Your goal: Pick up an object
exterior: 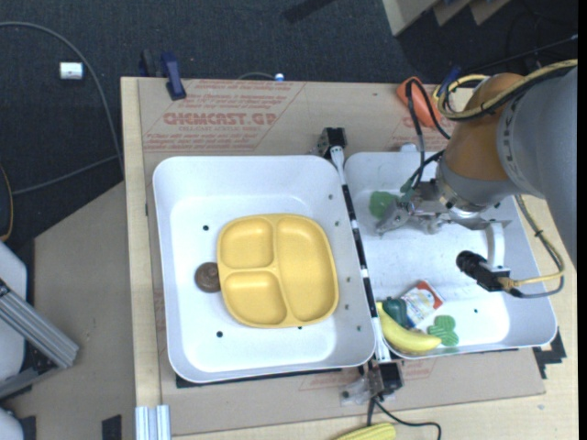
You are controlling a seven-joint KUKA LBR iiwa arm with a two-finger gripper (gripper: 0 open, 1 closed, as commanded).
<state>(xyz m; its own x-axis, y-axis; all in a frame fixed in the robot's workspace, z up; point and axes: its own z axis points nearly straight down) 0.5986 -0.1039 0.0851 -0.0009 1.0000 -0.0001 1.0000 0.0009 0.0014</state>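
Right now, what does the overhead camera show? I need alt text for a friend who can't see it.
A grey and orange robot arm reaches from the right into the right bin, its hand low beside a green object. A banana and small packet lie at that bin's near edge. The left bin holds a yellow tray with a brown disc beside it.

My jaws [396,216] are down in the right bin [527,324] beside a small green thing [381,203]. Banana [407,337] sits near the front, yellow divided plate [277,269] in the left bin [174,246].
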